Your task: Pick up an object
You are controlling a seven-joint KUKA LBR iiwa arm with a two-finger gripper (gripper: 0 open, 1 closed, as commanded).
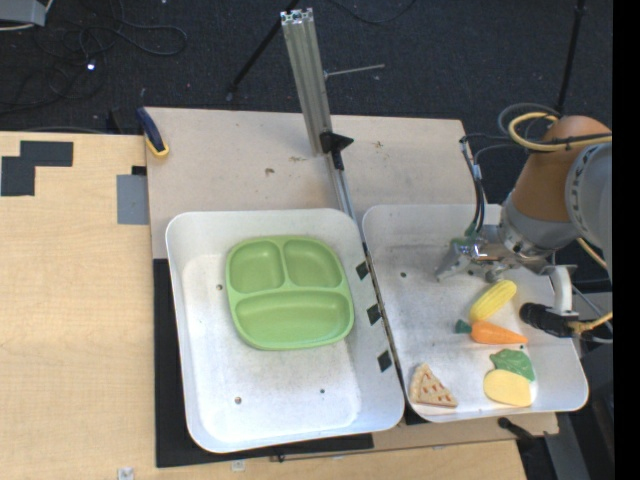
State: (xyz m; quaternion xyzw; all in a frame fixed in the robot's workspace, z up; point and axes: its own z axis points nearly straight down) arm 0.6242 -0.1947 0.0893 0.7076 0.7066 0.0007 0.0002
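Just below and right of the spread, empty pincer (462, 259) lies the yellow corn cob (493, 298), near but apart.

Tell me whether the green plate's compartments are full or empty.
Empty: all three compartments of the green plate show bare green plastic, in the left bin.

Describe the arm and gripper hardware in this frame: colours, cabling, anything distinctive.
The arm is grey with a rounded orange band above the wrist. A yellowish cable loops at its top, and thin dark cables run down alongside it. The gripper is a small metallic silver unit with two thin fingers. A black fitting with a white piece sits lower on the arm's right side.
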